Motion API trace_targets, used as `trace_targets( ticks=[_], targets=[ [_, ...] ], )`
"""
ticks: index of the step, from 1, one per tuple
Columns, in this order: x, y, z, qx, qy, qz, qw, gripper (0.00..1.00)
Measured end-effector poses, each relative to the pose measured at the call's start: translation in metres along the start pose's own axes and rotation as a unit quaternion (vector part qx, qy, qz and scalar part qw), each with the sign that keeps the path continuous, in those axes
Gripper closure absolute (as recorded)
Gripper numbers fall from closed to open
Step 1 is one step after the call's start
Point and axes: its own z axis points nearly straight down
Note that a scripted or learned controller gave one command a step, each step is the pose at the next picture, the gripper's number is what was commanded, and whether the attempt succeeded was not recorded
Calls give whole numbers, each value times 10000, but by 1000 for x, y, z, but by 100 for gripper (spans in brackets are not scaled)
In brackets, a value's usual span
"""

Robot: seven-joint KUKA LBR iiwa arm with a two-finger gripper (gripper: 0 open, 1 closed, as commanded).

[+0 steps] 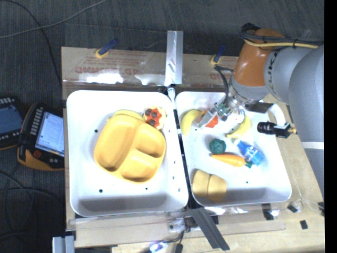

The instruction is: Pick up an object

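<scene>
Orange carrot (pixel 229 159) lies mid right bin (pixel 274 191). My pincer (pixel 225 111) sits near that bin's far edge, over a yellow banana (pixel 189 121); its opening I cannot tell.

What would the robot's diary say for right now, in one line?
gripper: low in right bin, top end, near banana | carrot: lying loose | left bin: yellow tray

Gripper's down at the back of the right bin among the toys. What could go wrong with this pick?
The gripper sits in a tight cluster: a yellow piece and a red-orange item crowd it, so it may nudge or catch the wrong one. It is also near the right bin's back wall, so a collision seems possible.
</scene>
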Motion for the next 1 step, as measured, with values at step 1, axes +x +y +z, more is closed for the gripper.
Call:
trace_targets(
  ticks=[1],
  targets=[
    [56, 32, -81, 13, -1, 0, 10000, 100]
  ],
)
